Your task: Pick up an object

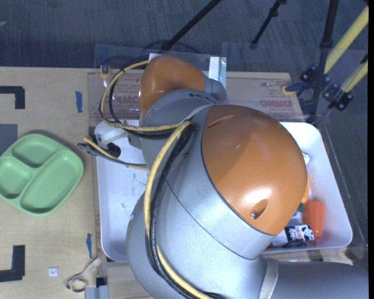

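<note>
Camera view: arm (pixel 234 193) covers both bins; carrot (pixel 315 215) lies right (jaw state cannot be told), nothing visibly picked yet.

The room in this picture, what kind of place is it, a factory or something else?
Probably a robotics lab rather than a factory: a big grey and orange arm reaches over white bins on a plywood bench marked with tape, and tripod legs stand on carpet behind.

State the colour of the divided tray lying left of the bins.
Light green; the divided tray shows plainly in the camera view.
</note>
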{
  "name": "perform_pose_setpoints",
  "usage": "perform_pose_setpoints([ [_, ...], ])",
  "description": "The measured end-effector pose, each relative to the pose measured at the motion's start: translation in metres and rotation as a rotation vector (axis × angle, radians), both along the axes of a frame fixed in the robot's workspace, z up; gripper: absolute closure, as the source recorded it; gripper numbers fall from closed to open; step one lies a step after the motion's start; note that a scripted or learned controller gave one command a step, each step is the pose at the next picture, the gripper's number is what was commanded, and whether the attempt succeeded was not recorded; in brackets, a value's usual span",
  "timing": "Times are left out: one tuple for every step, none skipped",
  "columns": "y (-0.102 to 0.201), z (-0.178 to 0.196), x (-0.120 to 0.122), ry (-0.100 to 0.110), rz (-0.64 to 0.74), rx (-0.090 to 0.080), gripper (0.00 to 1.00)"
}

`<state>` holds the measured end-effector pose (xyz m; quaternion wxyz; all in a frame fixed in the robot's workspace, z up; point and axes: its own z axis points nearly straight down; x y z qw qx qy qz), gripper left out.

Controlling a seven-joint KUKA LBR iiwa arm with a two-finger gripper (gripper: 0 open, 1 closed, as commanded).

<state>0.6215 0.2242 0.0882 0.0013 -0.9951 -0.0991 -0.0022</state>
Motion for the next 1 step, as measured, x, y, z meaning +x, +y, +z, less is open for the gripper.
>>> perform_pose_setpoints([
  [0.0016, 0.0169, 0.0347, 0.002, 0.012, 0.000, 1.00],
])
